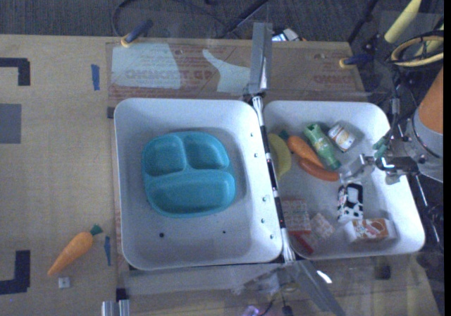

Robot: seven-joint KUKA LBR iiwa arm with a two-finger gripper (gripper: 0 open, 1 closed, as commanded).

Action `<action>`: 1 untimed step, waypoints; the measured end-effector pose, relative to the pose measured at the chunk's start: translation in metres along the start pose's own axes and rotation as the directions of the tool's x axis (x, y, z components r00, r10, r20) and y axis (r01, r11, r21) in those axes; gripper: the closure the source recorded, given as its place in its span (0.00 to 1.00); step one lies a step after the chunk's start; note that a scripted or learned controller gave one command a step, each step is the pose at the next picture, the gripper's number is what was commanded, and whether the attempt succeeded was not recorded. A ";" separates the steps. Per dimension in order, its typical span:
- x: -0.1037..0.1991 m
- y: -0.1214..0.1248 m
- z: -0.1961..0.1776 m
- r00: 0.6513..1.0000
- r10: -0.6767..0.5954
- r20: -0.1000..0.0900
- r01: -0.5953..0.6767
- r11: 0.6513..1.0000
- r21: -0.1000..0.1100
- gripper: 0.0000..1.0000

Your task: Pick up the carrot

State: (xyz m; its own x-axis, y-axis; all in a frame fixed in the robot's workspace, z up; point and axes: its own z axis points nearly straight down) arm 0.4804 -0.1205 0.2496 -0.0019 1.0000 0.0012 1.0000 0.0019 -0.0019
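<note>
- The carrot (312, 158) lay in the right bin (403, 202), in its upper left part, with the long axis running from upper left down to lower right.
- There was also a second carrot (72, 250), with a green top, on the worktop (49, 166) outside the bins, far at the lower left and well apart from the arm.
- The gripper (377, 163) stood at the right side of the same right bin, so the carrot in the bin lay to the left of it in the camera view, near but not touching.
- How far the gripper was open I cannot tell (it was blurred and dark), and nothing was seen in its hold.
- A green bottle (322, 144) lay just beside the carrot, on its upper right side and nearly parallel, and a yellow banana (280, 154) lay at its left.
- A small jar (342, 136) stood near the bottle, and a cow-pattern carton (349, 202) stood below the carrot's lower end.
- In my judgement the bottle is the main obstacle, because it lies close along the carrot.
- The left bin (127, 187) carried a blue divided plate (189, 173).
</note>
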 end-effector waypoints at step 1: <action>0.018 0.068 0.090 0.936 -0.352 0.001 0.352 0.936 -0.001 0.00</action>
State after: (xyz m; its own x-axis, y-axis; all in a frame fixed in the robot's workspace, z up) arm 0.5480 -0.1024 0.1596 -0.3535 0.9354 0.0010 0.9354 0.3535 -0.0004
